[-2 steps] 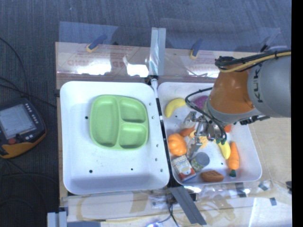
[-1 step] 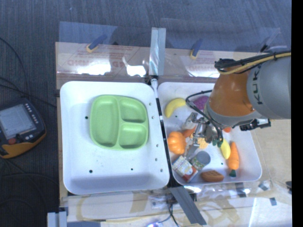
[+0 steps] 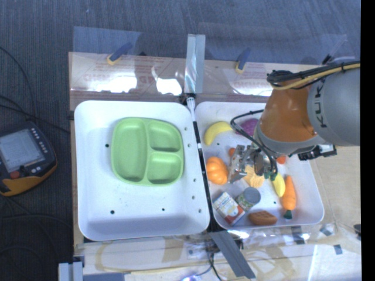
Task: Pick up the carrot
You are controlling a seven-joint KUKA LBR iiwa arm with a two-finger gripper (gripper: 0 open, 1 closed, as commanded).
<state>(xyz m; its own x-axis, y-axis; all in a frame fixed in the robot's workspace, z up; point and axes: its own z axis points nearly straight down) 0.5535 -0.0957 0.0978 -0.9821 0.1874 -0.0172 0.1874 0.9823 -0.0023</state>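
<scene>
So the carrot [image 3: 289, 193] is lying in the right bin [image 3: 316, 206], over by its right wall toward the near end, pointing roughly near-to-far with its green tip at the near side. It's tucked just beside a little yellow piece [image 3: 278, 185], which makes sense given how crowded that bin is. There's a banana [image 3: 214, 131] at the far left, an orange fruit [image 3: 215, 170], a can [image 3: 251, 196], a small packet [image 3: 226, 207] and a brown thing [image 3: 263, 218] all jumbled in there.

The gripper [image 3: 253, 164] hangs over the middle of that bin, a bit left of the carrot, nothing visibly between its fingers. Honestly can't tell if it's spread or closed from this angle.

The left bin [image 3: 88, 174] just has the green divided plate [image 3: 147, 150] sitting flat, probably the drop-off spot.
</scene>
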